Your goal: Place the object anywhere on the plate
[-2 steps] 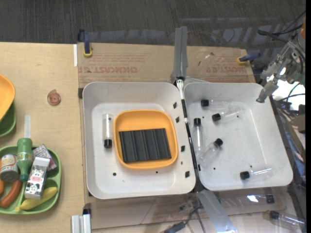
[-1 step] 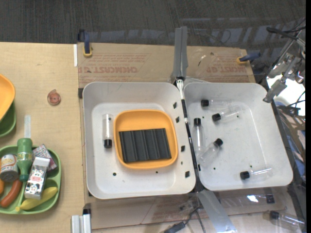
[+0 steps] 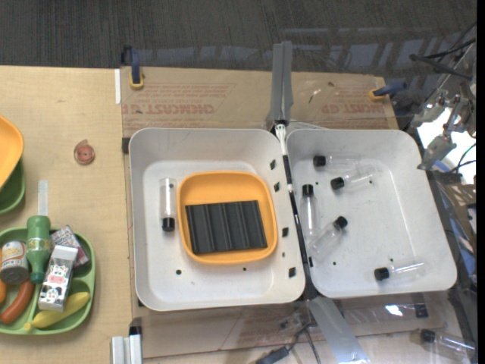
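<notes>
An orange square plate lies in the middle of the left bin. A dark grey ridged block rests flat on the plate, covering most of its floor. Just left of the plate, on the bin floor, a clear tube with a black cap lies lengthwise. The right bin holds several more clear black-capped tubes, among them one by the left wall, one near the middle and one at the front right.
A green tray with toy food and a small bottle sits on the wooden bench at the far left, with an orange dish above it. Cardboard lies under both bins. Cables and metal parts crowd the right side.
</notes>
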Controlling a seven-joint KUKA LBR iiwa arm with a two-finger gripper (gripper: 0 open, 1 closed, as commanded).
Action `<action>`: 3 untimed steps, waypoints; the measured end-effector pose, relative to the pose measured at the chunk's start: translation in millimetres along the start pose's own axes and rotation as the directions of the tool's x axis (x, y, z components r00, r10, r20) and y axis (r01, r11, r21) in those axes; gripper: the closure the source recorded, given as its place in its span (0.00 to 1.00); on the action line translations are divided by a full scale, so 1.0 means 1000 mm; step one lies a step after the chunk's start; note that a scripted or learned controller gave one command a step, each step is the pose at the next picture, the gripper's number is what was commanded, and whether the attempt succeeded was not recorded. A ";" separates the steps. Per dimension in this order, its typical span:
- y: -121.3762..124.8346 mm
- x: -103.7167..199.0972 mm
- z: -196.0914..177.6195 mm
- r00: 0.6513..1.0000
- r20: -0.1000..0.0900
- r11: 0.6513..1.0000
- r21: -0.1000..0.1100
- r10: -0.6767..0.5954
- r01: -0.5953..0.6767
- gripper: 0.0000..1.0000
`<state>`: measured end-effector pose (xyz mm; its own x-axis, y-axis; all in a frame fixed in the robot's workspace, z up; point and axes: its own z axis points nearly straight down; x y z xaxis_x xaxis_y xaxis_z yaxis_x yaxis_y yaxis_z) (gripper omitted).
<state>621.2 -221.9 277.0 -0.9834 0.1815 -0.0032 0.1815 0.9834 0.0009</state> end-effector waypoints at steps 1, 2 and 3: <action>0.000 -0.001 0.006 0.969 0.001 0.969 0.000 -0.247 0.247 0.00; -0.001 0.009 -0.020 0.969 0.003 0.969 0.000 -0.245 0.245 0.00; 0.004 -0.020 -0.006 0.843 0.003 0.843 0.000 -0.538 0.538 0.00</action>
<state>641.9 -221.2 282.8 -0.9264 -0.3766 -0.0058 -0.3766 0.9264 -0.0006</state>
